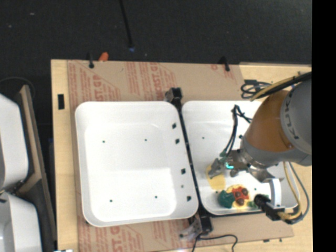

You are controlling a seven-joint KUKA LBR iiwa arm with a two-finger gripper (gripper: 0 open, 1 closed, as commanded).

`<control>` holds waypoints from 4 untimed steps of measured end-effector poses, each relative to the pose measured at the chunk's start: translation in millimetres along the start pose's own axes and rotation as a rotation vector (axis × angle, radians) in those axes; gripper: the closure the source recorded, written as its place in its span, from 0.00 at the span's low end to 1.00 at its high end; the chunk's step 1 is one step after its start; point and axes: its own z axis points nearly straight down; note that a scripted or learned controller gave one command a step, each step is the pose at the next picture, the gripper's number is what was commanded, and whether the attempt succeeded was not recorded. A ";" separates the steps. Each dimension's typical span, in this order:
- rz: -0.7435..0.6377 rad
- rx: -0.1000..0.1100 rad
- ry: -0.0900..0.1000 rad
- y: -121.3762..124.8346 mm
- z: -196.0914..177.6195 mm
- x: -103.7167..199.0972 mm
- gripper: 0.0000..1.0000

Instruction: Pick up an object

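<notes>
Several toys (pixel 233 195) crowded under tool (pixel 219 168), right bin (pixel 207 121), near corner

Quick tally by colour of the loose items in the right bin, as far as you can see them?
Yellow: 2, a block by the gripper and a flat piece under the red one
Green: 1
Red: 1
Total: 4 visible in the right bin; the arm may hide more.

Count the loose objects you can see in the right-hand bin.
3, maybe more hidden under the arm: a yellow block just below the gripper, a green object near the bin's front wall, and a red-and-yellow object touching the green one's right side.
</notes>
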 end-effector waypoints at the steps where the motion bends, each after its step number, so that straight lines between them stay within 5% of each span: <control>1: -0.004 0.003 0.000 7.8 21.0 10.9 0.00; 4: -0.003 0.002 0.000 -0.4 20.2 6.4 0.00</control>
